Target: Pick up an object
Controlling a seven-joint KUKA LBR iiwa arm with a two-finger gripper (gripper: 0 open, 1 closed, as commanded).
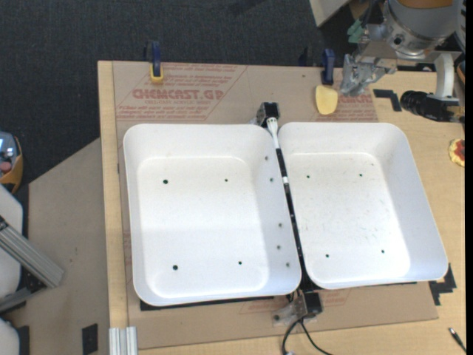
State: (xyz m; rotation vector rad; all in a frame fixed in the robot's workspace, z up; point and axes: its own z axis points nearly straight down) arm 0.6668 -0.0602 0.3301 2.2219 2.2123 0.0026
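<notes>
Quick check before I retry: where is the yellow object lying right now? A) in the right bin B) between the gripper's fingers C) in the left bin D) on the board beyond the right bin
D: the yellow object lies on the brown board past the far rim of the right bin, with the gripper just beside it.

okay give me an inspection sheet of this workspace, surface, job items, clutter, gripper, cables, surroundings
Surface: brown printed board bearing two shallow white plastic bins, left and right.
Job's things: small pale yellow rounded object on the board behind the right bin, outside both.
Clutter: black clip at the bins' seam; two blue clamps on the far edge.
Gripper: grey two-finger gripper beside the yellow object; nothing visibly held.
Cables: black cable at front edge.
Surroundings: dark carpet.
</notes>
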